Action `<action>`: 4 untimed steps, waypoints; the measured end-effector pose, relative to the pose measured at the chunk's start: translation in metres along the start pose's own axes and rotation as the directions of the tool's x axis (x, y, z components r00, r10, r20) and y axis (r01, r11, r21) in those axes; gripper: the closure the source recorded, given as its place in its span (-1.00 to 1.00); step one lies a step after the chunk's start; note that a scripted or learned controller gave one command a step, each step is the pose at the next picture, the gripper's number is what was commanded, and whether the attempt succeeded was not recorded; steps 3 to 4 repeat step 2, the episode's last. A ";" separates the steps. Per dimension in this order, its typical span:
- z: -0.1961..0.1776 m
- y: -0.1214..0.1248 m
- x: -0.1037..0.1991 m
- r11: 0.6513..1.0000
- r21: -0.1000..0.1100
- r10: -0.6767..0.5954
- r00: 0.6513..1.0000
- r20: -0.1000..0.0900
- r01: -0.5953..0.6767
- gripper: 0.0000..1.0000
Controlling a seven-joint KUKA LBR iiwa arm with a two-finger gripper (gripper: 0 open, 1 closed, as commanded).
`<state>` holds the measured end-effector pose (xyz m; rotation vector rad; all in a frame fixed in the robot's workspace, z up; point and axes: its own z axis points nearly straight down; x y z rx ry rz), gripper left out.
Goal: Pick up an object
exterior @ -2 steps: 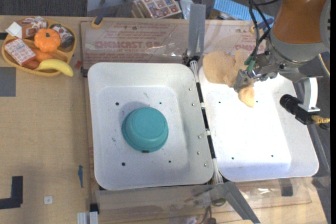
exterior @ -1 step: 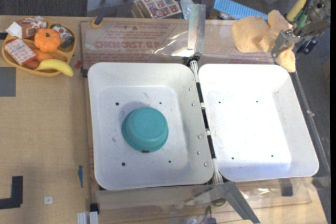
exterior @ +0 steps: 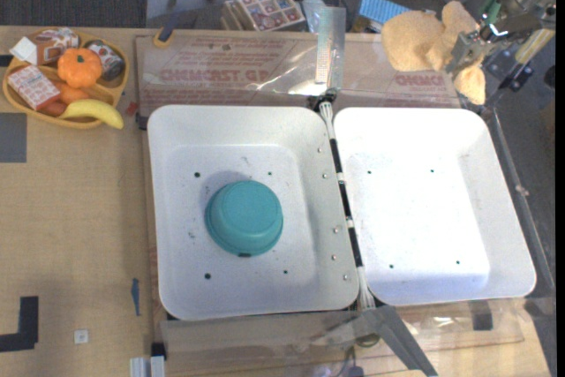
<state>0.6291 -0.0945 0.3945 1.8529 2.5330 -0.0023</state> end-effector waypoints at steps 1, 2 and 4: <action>0.110 -0.043 0.028 0.998 0.003 0.070 0.998 -0.003 -0.070 1.00; 0.105 -0.082 0.036 0.997 0.004 0.082 0.997 -0.004 -0.082 1.00; 0.105 -0.082 0.036 0.997 0.004 0.082 0.997 -0.004 -0.082 1.00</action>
